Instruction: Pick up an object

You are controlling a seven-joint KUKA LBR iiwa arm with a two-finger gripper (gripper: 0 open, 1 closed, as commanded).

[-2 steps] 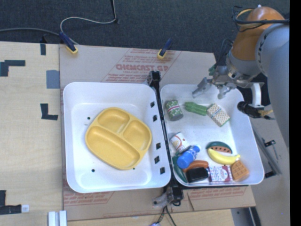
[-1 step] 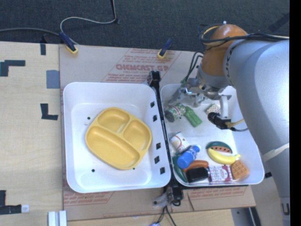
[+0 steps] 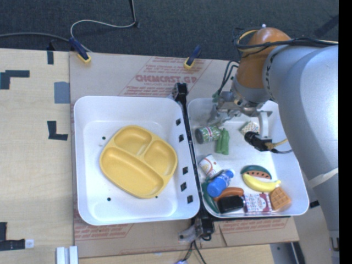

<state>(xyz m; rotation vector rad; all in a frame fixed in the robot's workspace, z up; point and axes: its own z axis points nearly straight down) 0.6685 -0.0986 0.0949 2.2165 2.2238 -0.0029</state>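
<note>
- The claw [image 3: 215, 114] is hanging low over the far end of the right bin [image 3: 294, 175], just above a small green-and-white can [image 3: 208, 133] lying on its side.
- Whether its tips are apart or together, I cannot tell.
- Nothing is being lifted yet: the can is resting on the bin floor beside a green piece [image 3: 223, 142], so the pick is looking undone.
- The left bin [image 3: 88, 147] is carrying a yellow divided plate [image 3: 138, 160].

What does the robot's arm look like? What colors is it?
The arm is fat, round and shiny grey, with an orange band near the wrist. Thin black cables loop around it. The pincer is small, grey metal.
</note>
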